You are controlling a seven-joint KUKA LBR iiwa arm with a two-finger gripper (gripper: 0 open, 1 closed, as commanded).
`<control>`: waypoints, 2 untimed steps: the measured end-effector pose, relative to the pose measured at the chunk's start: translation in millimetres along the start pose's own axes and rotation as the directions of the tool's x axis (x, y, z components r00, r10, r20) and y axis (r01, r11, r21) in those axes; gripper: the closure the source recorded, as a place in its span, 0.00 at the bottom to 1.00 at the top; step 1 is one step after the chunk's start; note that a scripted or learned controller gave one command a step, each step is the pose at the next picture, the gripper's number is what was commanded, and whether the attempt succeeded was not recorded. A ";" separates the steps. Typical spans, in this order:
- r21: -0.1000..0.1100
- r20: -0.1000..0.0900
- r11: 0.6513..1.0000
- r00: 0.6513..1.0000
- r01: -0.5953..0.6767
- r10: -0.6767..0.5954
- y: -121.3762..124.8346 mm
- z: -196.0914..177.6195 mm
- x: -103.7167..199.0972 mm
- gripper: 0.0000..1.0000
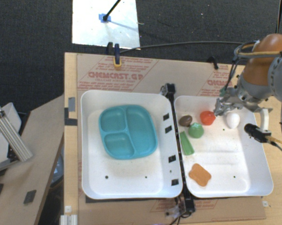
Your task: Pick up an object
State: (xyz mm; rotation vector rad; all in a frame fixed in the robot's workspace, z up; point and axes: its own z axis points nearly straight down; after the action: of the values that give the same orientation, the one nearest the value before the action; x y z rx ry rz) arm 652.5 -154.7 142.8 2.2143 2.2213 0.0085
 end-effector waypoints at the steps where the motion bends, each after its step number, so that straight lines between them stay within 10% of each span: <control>1: 0.000 0.002 1.000 1.000 -0.003 0.003 -7.0 -59.5 -1.9 1.00; 2: 0.001 0.002 1.000 1.000 0.001 -0.001 3.8 -118.1 -1.2 1.00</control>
State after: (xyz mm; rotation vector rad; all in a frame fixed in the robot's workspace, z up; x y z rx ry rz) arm 655.4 -155.9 260.9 2.2126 2.2225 0.0052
